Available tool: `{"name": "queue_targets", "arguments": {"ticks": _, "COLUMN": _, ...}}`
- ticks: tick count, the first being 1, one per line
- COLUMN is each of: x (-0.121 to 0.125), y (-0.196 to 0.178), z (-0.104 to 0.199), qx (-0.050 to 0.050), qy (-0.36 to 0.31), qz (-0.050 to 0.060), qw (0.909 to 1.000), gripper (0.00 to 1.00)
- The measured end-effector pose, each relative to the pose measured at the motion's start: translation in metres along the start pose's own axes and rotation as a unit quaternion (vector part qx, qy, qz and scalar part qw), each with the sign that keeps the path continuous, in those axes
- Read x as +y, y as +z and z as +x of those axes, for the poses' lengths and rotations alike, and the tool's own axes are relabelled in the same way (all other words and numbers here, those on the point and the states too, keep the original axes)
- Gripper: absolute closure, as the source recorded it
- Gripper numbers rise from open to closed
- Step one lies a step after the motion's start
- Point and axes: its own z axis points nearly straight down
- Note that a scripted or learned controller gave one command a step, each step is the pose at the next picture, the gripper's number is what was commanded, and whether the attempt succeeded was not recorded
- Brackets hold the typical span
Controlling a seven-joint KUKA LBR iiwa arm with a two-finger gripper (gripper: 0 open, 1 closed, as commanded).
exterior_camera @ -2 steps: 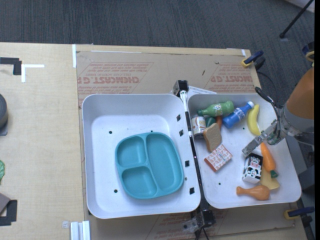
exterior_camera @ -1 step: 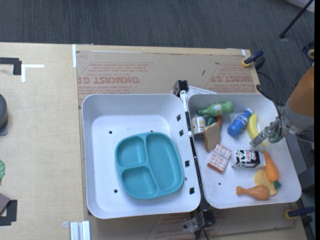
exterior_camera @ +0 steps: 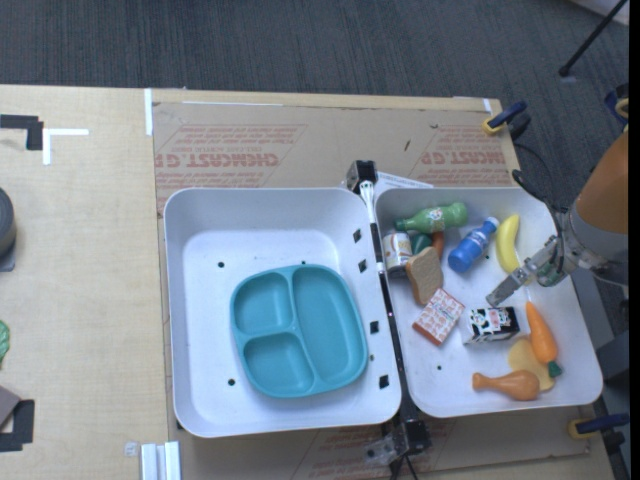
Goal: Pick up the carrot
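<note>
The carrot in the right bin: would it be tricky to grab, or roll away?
The carrot looks like stiff, smooth toy plastic, so probably light but slippery. Its rounded, tapered body might roll or squirt from the gripper. The milk carton crowds one side.

arm (exterior_camera: 612,203) cut off at right edge, box (exterior_camera: 438,317) label unreadable

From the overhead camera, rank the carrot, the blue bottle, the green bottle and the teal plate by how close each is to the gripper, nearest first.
Measured from the gripper, at the right bin's right side:
1. Carrot, just below and right of it.
2. Blue bottle, up and to its left.
3. Green bottle, farther up-left, near the bin's top edge.
4. Teal plate, far left, in the other bin.
</note>
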Motion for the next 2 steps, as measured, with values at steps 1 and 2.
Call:
{"name": "queue_targets", "arguments": {"ticks": 1, "x": -0.0476, "y": 0.0068, "z": 0.0295, "qx": -0.002, "qy": -0.04, "qz": -0.001, "qw": 0.9992, "gripper": 0.0}}
{"name": "queue_targets", "arguments": {"ticks": 2, "x": -0.0452, "y": -0.0027, "z": 0.0275, "qx": -0.005, "qy": -0.039, "qz": -0.003, "qw": 0.9992, "gripper": 1.0}}
